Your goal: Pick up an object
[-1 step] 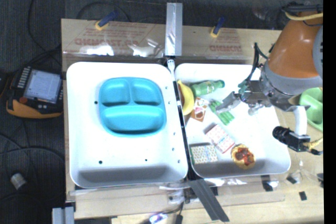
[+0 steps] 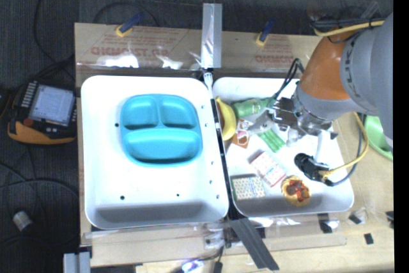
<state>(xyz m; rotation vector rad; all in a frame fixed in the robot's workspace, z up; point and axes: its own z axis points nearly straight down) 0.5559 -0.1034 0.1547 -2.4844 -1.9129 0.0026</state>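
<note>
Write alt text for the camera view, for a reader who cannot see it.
A grey robot arm with an orange band reaches from the right into the right white bin, its gripper low over a clutter of small items, among them a banana and a green bottle. The left white bin holds a blue divided tray.

gripper (image 2: 279,126) over cluttered right bin (image 2: 342,201)

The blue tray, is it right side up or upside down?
Right side up: the blue tray shows its three hollow sections facing up.
</note>
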